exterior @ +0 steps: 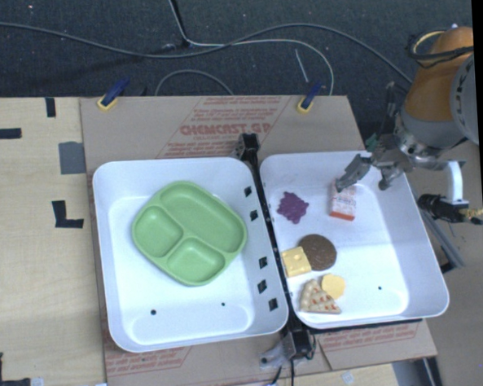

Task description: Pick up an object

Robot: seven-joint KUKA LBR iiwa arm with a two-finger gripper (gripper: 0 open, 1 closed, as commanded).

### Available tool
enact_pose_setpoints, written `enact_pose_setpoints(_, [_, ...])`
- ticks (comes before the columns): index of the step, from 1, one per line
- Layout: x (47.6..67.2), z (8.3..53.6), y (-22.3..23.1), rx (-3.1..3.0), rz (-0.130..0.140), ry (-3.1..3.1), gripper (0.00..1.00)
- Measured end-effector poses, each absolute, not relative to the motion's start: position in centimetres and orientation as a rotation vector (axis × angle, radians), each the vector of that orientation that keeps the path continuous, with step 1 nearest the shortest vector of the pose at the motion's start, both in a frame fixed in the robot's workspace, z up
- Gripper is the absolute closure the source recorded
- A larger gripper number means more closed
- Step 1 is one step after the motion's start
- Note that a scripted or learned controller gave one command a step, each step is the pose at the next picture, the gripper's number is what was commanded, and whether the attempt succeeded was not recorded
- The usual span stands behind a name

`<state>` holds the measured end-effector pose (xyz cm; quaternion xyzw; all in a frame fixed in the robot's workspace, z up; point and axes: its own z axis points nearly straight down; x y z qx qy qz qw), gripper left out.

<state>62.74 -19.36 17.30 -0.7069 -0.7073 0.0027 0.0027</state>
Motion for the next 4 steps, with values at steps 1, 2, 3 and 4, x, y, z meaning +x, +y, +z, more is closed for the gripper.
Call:
enact_pose_setpoints(1, [62.0,10.9,-19.5,-2.216,0.008,-2.218,0.0])
enact_pose_setpoints(2, [62.2,12.4,-19.4,-2.218,0.004,-2.224,1.0])
enact_pose_setpoints(3, [62.3,18.7,-19.5,-2.222,-0.003,-2.225,1.0])
enact_pose_setpoints(4, [62.5,23.0,-19.6,-2.222,-0.003,-2.226,1.0])
